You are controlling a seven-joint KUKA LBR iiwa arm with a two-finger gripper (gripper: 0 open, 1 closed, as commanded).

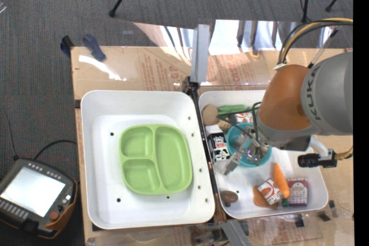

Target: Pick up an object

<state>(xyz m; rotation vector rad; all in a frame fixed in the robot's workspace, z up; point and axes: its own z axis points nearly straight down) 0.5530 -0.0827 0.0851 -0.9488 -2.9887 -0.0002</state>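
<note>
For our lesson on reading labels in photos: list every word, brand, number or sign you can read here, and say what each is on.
"KUK", the letters in sight, running down the grey arm.
Red print on the cardboard behind the bins: too blurred to read.
Small carton with dark print: too small to read.
Red and white packet: a red mark, unreadable.
Pink box: print too small to read.

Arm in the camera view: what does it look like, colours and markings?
The arm is a bulky grey cylinder with dark KUKA lettering and a rounded orange band above the wrist. Yellow and black cables loop over it. The gripper is small, metallic grey.
</note>
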